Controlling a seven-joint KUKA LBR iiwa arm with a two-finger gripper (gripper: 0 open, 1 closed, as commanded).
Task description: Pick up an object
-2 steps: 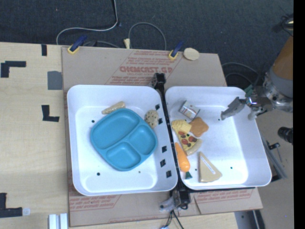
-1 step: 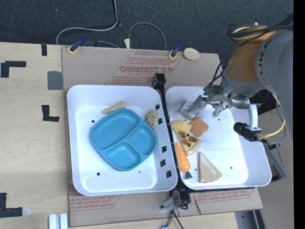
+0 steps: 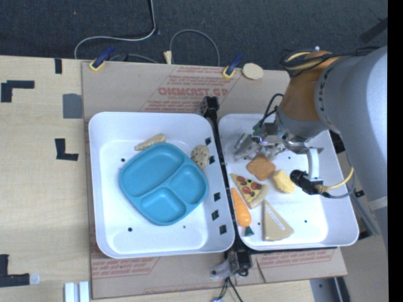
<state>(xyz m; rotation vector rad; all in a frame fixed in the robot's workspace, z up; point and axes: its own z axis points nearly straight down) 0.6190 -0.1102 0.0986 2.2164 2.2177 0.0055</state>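
Note:
My gripper (image 3: 247, 146) hangs over the upper left part of the right bin (image 3: 340, 231), reaching in from the right. It is open, with nothing between its fingers. Just below and right of it lies a brown bread-like piece (image 3: 261, 168). A yellow lump (image 3: 283, 181) sits to that piece's right. A pizza slice (image 3: 249, 189), an orange carrot (image 3: 241, 208) and a tan sandwich wedge (image 3: 276, 224) lie nearer the front of the same bin.
The left bin (image 3: 104, 231) holds a blue divided plate (image 3: 164, 184), a tan stick (image 3: 149, 143) and a speckled cookie (image 3: 200, 155). A black divider (image 3: 217, 168) runs between the bins. The grey arm (image 3: 352, 93) covers the right bin's far right corner.

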